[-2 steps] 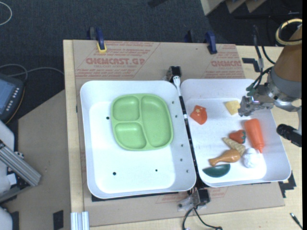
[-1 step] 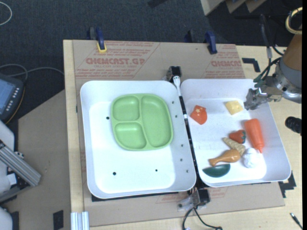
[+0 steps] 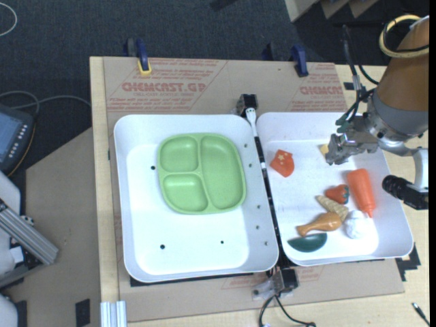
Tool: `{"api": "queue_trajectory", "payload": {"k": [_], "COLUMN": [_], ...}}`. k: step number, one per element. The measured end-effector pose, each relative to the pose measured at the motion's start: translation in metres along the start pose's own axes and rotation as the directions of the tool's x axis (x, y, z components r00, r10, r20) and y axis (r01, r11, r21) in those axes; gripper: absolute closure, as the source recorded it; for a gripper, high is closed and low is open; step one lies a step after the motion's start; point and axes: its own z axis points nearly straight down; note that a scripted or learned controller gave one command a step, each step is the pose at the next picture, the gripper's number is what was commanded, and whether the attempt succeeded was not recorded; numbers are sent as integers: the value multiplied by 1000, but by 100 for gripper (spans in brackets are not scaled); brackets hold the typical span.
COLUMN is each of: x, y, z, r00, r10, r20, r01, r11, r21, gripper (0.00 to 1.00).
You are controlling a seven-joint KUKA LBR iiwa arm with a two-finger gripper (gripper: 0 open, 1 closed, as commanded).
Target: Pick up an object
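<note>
The right bin [image 3: 300,135] holds several small toy foods: a red-orange chunk [image 3: 283,163], an orange carrot [image 3: 362,190], a small red piece [image 3: 336,194], a tan drumstick shape [image 3: 323,223], a white piece [image 3: 355,227] and a dark teal slice [image 3: 308,244]. My gripper [image 3: 340,151] hangs over the bin's back right part, above and behind the carrot, to the right of the red-orange chunk. I see nothing between its fingers.
The left bin [image 3: 136,203] carries a green three-compartment plate [image 3: 201,173]. The arm [image 3: 406,80] comes in from the right over the right bin's far corner. Blue clamps [image 3: 143,54] hold the brown board at the back.
</note>
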Motion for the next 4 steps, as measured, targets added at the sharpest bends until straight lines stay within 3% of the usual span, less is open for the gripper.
{"api": "queue_trajectory", "payload": {"k": [2, 4], "x": [96, 117], "y": [-21, -19], "z": [19, -1], "r00": [1000, 1000], "r10": [0, 3], "r20": [0, 3], "r01": [0, -3], "r11": [1000, 1000], "r21": [2, -6], "gripper": [100, 100]}}
